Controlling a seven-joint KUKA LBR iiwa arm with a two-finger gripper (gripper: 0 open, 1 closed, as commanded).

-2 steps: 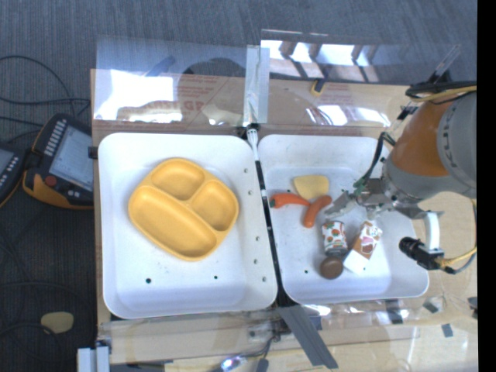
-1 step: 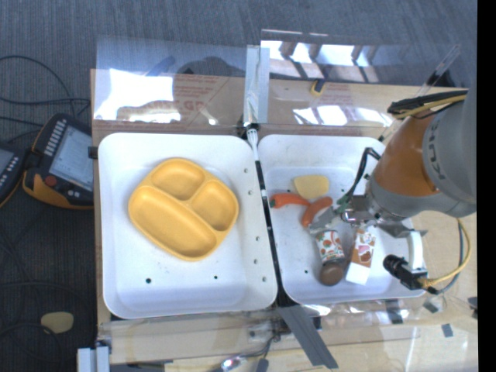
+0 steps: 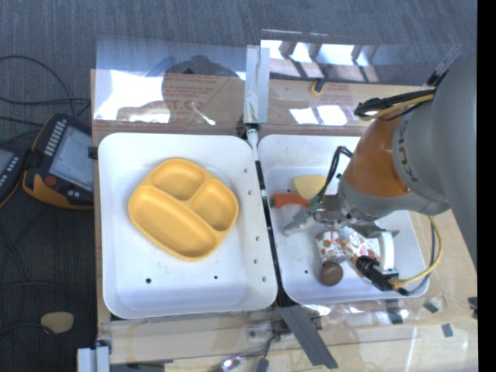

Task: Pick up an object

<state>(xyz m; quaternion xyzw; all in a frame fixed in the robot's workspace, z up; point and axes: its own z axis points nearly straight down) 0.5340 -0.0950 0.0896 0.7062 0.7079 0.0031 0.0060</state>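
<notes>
Counting across the bench, two white bins sit side by side: the left bin carries one yellow plate with three compartments, lying flat near its middle, and the right bin carries several small things, one of each. These are one pale yellow piece toward the far side, one orange piece just beside the dividing wall, one grey metallic shape just below the orange piece, one spotted packet with red and orange marks on white, and one brown round thing touching the packet's near end. The gripper is low inside the right bin, between the pale yellow piece and the spotted packet, with the grey metallic shape right at its left side; the wrist covers it from above, so I cannot tell how far open it is, nor whether it has hold of anything or merely sits close to these things. The arm comes in from the right and bends down over the right bin, its orange band above the grey wrist. One handheld controller lies on the carpet left of the bench.
</notes>
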